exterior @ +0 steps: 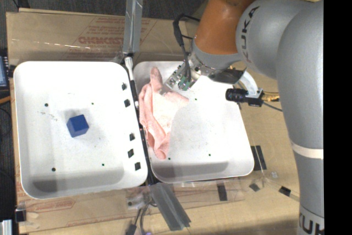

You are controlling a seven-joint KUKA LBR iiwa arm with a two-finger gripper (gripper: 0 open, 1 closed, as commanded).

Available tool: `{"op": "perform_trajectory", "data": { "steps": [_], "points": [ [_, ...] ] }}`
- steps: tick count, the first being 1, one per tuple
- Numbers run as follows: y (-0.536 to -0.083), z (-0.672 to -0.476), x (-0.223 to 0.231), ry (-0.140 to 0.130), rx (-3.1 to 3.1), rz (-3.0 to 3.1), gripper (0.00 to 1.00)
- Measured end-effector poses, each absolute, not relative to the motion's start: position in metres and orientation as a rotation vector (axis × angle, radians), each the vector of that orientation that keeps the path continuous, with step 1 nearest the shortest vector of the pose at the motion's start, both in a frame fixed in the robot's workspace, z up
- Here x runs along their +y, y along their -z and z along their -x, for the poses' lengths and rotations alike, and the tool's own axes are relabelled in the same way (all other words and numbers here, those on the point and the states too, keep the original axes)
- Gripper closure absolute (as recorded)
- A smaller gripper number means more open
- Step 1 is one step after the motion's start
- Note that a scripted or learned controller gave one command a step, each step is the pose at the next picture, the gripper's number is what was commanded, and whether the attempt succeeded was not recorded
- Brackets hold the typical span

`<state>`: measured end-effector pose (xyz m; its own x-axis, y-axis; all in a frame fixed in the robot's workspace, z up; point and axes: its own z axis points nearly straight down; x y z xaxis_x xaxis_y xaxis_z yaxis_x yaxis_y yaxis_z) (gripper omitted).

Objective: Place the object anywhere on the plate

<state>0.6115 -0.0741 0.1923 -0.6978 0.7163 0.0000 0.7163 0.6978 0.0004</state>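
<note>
A small blue cube lies in the left white bin, left of its middle. In the right bin a pink cloth is draped along the left wall, from the back edge to about mid-bin. A paler, whitish patch shows beside the cloth's folds; I cannot tell whether it is a plate. My gripper hangs low over the back of the right bin, right at the cloth's upper end. The wrist hides its tips.
The grey arm with its orange band covers the back right of the right bin and the bench's right side. A black cable stub sticks out by the wrist. A grey bar stands behind the divider between the bins.
</note>
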Motion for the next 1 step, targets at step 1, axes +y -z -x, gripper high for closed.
{"op": "perform_trajectory", "data": {
  "steps": [1],
  "points": [
    [-0.2321, -0.6121, -0.0734, 0.0, 2.898, -1.213, 1.0]
  ]
}}
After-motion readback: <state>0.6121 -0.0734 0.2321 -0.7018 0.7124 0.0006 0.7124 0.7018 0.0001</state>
